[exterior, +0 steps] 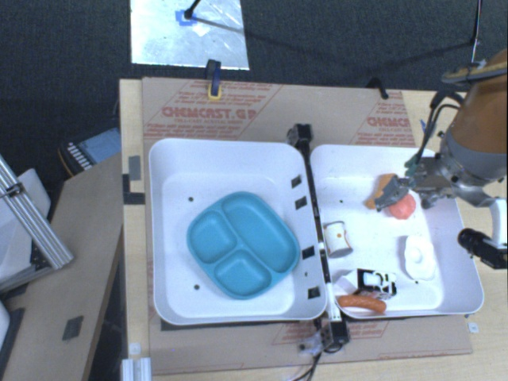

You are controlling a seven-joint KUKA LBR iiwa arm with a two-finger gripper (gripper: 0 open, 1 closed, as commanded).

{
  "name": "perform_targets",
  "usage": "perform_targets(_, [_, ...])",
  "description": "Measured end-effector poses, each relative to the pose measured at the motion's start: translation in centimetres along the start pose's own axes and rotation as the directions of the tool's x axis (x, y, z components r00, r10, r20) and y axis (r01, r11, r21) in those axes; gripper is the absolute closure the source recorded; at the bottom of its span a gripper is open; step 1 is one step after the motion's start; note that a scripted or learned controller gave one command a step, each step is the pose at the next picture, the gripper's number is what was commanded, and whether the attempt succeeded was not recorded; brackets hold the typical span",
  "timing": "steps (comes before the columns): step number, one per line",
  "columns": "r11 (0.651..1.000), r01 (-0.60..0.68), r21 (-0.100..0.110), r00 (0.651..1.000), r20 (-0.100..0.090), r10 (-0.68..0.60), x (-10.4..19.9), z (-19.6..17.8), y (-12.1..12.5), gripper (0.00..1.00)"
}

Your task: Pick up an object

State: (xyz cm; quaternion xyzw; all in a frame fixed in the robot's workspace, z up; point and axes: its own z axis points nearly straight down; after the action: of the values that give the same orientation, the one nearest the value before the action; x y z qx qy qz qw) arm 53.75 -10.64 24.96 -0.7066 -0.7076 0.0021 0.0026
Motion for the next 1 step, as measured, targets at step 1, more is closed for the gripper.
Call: perform_targets(1, [1.0,0.002,-0.008,1.0,0.001,-0.002,0.01,-0.37,0.17,0.0])
